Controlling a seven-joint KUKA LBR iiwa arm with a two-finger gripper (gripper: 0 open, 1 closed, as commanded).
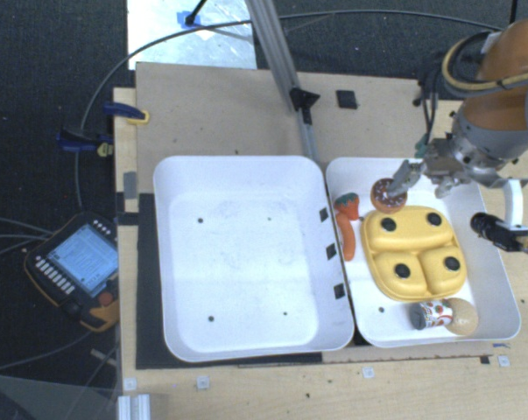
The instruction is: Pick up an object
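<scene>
Gripper (410,176) on the grey arm, can't tell its state, hangs at the right white bin (507,297)'s far edge, with the small round brown donut-like toy (388,194) just down-left.

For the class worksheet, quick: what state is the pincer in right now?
Pincer: over the right bin, beside the donut; open or closed cannot be told; nothing seen held.

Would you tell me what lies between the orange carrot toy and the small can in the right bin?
In the camera view, the yellow four-dimpled block lies between the carrot toy and the can.
</scene>
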